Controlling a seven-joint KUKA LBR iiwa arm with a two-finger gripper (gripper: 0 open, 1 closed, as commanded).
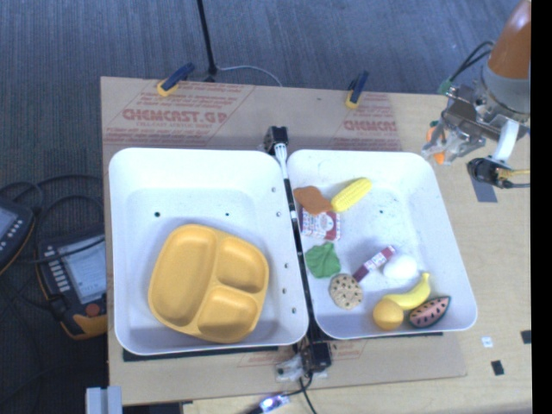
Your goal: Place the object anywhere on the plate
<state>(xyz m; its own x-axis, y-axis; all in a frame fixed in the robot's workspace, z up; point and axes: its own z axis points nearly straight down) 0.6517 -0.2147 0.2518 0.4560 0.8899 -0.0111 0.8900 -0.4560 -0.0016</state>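
Observation:
A yellow plate (207, 283) with three compartments lies in the left bin (138, 179). The right bin (431, 197) holds several toy foods: a corn cob (351, 194), a brown piece (310, 199), a red and white packet (321, 225), a green leaf (323, 260), a cookie (346, 291), a small red bar (375, 263), a white egg (399, 268), a banana (416, 291), a yellow fruit (388, 315) and a watermelon slice (429, 311). My gripper (444, 143) hangs outside the right bin, past its far right corner, well away from the foods.
Both bins rest on a cardboard sheet (172, 115) held by two clamps at its far edge. A black pole (203, 24) rises behind the left bin. Cables and a pendant (73, 274) lie left of the bench. Bare bench lies to the right.

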